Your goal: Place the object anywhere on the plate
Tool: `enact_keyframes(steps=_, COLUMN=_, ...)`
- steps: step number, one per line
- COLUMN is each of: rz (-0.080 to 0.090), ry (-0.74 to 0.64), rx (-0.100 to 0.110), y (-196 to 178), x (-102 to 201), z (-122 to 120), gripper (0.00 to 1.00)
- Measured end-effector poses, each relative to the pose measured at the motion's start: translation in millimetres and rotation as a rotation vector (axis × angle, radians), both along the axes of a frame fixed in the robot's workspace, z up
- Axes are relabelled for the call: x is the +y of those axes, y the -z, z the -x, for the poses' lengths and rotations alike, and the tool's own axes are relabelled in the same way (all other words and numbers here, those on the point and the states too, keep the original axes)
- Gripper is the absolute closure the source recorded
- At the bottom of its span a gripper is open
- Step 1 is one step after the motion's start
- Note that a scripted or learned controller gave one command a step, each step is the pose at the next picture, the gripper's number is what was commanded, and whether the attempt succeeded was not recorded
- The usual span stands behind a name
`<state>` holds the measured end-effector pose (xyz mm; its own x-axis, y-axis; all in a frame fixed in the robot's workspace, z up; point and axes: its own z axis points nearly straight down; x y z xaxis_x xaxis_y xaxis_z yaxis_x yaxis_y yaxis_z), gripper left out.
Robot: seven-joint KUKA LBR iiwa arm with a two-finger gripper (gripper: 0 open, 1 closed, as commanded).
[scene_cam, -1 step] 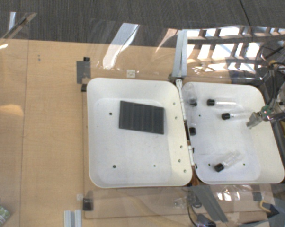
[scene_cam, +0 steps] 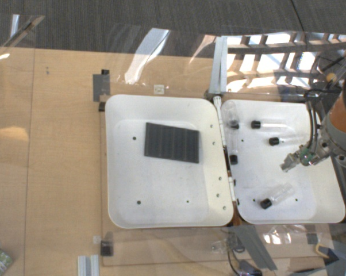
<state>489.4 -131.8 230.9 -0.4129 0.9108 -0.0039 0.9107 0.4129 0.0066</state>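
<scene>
Camera view: dark ribbed rectangular plate (scene_cam: 172,142) lies flat in left white bin (scene_cam: 161,211). Clear plastic tubes with black caps, e.g. (scene_cam: 275,196) and (scene_cam: 267,124), lie scattered in right white bin (scene_cam: 328,211). Gripper (scene_cam: 291,162) hovers over right bin among them; finger state cannot be told.

Single fixed overhead camera, slanted view.
Set high above the table (scene_cam: 52,154), well back; looks down on both bins, left bin (scene_cam: 121,206) far left of the gripper (scene_cam: 292,161), right bin (scene_cam: 328,211) beneath it.
</scene>
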Motion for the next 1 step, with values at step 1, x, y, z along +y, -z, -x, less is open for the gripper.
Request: enact_keyframes(steps=1, rz=-0.001, ry=-0.039, rx=0.003, y=46.5, x=66.3, z=0.5, gripper=1.00)
